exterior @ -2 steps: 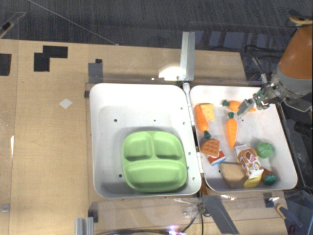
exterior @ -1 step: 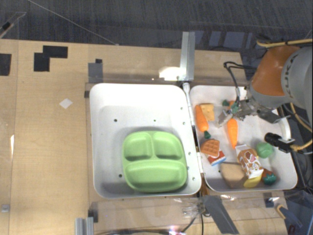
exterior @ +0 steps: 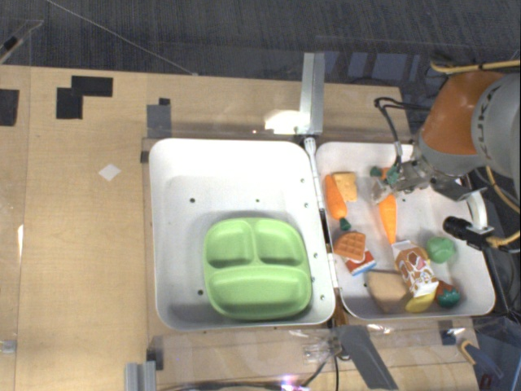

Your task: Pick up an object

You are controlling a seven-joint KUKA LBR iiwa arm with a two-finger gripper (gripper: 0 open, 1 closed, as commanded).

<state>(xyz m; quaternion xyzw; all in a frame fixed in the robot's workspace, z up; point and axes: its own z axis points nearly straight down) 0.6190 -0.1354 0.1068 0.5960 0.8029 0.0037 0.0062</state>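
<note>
Pale wooden surface (exterior: 73,243) with black square marks near the far left corner, against dark grey carpet (exterior: 203,15) beyond. Two shallow white bins side by side: left white bin (exterior: 175,169) with a green three-compartment plastic tray (exterior: 256,267) toward its near edge; right white bin (exterior: 480,292) crowded with toy food. There, an orange carrot-shaped toy (exterior: 388,216) near the middle, an orange and yellow wedge (exterior: 339,192) by the left wall, a waffle-patterned red piece (exterior: 352,246), a tan bread-like piece (exterior: 387,290), a small printed carton (exterior: 414,270), a green round toy (exterior: 441,249). Grey arm with orange band (exterior: 453,120) reaching in from the right, wrist bent down over the far part of the right bin. Gripper (exterior: 395,177) just above the carrot's top end; fingers too blurred to tell whether released or clenched, contact with the carrot unclear.
</note>
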